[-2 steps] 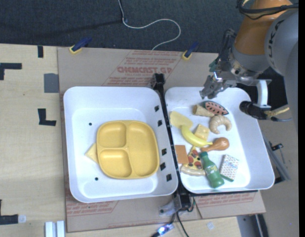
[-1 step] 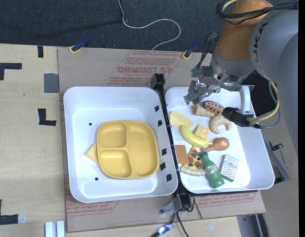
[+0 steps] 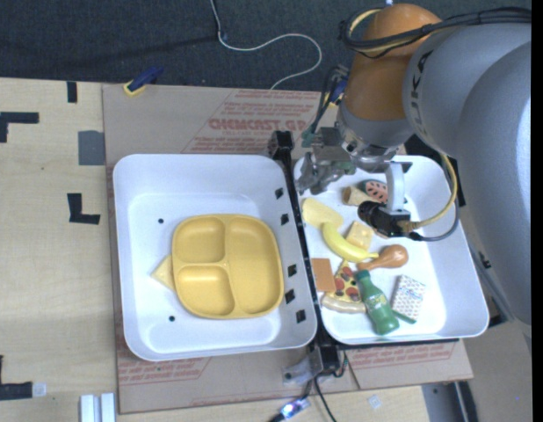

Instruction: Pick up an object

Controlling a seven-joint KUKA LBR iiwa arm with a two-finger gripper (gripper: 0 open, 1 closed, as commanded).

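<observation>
Camera view shows us the end effector (image 3: 329, 172), grip state unclear, hovering in the right bin (image 3: 456, 310) near the toy banana (image 3: 342, 238), which we judge light, rigid, slippery, best pinched mid-curve.

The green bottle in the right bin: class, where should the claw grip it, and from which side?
Grip the green bottle across its body, coming from above. It lies flat, neck toward the bin's middle, so its narrow width suits the claw. The pizza slice crowds its left side and the white packet lies close on its right, so space is tight.
</observation>
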